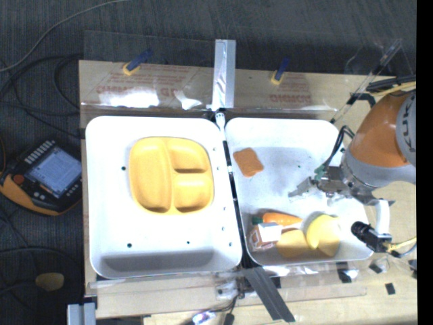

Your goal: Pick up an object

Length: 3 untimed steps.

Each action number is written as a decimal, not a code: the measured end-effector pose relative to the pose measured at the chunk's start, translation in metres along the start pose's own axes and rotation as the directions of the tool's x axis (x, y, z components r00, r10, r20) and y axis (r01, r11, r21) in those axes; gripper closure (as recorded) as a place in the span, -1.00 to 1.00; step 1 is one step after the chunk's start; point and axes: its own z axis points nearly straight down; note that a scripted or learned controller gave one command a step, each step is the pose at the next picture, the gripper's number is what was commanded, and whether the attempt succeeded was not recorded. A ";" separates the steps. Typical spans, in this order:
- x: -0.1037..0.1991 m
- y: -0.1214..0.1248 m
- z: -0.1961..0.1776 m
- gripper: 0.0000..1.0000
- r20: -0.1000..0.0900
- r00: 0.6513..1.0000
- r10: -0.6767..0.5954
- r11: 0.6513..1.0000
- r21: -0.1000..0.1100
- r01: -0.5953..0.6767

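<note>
**Around the bins**

The gripper (302,188) hangs over the right white bin (291,147). The left white bin (95,181) touches it on the far side from the arm. Beyond the gripper, toward the view's top, a metal strip (224,73) stands between two blue-and-yellow clamps (137,62) (279,73) on the bench (318,90). Well apart from the gripper, past the left bin, a handheld control pad (44,178) lies on dark carpet (304,12), near a thin cable (81,12).

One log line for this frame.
arm over right bin | claw above bin floor | carrot, yellow pieces at front | nothing held
</note>
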 end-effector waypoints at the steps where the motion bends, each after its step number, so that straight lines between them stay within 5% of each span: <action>1: -0.033 -0.027 0.032 -1.00 -0.005 0.955 -0.298 0.955 -0.015 0.298; 2: -0.042 -0.032 0.001 -1.00 -0.007 0.996 -0.087 0.996 -0.002 0.087; 3: 0.029 -0.040 -0.018 -1.00 -0.001 0.992 -0.126 0.992 0.001 0.126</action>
